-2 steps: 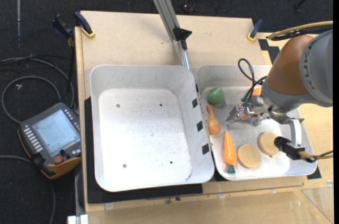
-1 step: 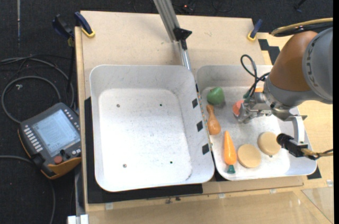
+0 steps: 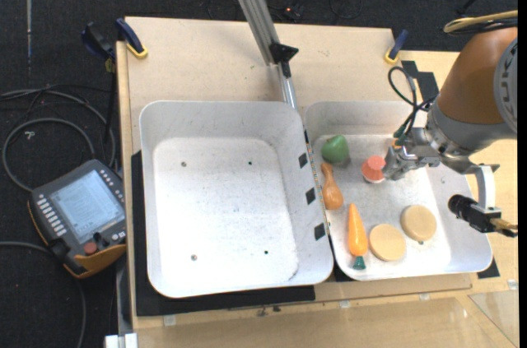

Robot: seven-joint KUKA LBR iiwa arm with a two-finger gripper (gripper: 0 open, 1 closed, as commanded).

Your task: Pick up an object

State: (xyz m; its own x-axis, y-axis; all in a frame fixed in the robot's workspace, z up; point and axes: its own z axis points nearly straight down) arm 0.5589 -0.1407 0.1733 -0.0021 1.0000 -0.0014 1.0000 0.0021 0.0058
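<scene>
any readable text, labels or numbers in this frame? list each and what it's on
None can be read.
Handheld controller left of the bench: its lit screen shows lines of content, too small and blurred to read.
Black tabs along the edge between the two bins: no legible marks.
Toy food in the right bin, including the carrot and the two round tan pieces: no lettering visible.
Gripper: no label visible.
</scene>
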